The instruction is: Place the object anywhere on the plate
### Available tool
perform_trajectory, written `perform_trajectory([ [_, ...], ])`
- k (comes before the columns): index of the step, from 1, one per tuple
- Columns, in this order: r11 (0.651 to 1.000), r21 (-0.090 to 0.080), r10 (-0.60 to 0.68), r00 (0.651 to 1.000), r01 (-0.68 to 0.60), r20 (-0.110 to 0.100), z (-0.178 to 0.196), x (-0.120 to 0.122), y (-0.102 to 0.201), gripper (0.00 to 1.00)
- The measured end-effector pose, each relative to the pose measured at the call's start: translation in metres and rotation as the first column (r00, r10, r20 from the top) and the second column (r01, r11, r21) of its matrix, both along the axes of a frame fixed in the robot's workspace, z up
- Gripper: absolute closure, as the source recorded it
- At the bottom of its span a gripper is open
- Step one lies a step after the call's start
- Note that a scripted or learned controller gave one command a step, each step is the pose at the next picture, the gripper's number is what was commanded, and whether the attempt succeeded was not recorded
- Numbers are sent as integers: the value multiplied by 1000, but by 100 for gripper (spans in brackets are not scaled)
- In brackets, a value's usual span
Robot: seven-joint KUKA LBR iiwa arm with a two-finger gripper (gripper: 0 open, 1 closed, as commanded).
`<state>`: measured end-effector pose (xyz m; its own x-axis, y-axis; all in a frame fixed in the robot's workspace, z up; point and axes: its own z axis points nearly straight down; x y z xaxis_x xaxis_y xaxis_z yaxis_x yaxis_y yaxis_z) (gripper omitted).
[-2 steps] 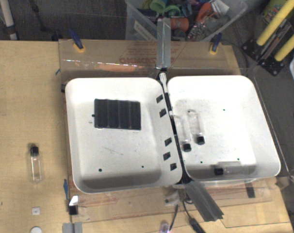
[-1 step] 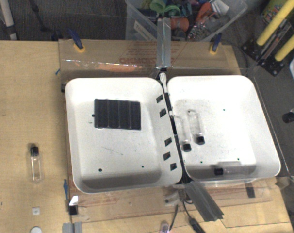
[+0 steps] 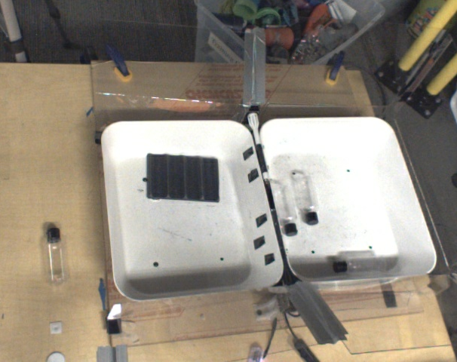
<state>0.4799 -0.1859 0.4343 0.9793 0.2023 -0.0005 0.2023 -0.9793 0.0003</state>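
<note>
Gripper state: cannot tell from this view.

Right bin [image 3: 379, 149]: two clear vials with black caps lie close together just right of the central divider [image 3: 260, 194], caps toward the near side: left vial [image 3: 283, 206], right vial [image 3: 304, 196]. A third clear vial [image 3: 358, 263] lies crosswise against the near wall, cap to the left. Their clear bodies are hard to make out on the white floor; the caps are plain. Wide open floor to the right and far side of the pair.

Left bin [image 3: 123, 225]: black ribbed plate [image 3: 182, 177] lies flat in the far-left part, apart from every wall. Nothing rests on it. White floor is open around it, most on the near side.

Table [image 3: 32, 142], left of the bins: a fourth clear vial [image 3: 55, 253] lies alone, black cap at its far end, well apart from the left bin.

Far side: a grey metal bar [image 3: 254, 66] stands in line with the divider. A clear tub of coloured items [image 3: 289, 6] is cut by the top edge, its contents too jumbled to name. Yellow rods [image 3: 440, 21] are cut off at the far right corner.
</note>
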Motion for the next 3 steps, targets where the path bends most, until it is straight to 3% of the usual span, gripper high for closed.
perform_trajectory([
  [1, 999, 2, 42, 999, -42, -2, 0, 0, 16, 100],
  [2, 1000, 0, -1, 1000, 1, 0, 0, 7, 11, 100],
  [3, 992, 2, 123, 992, -123, -3, 0, 0, 17, 100],
])
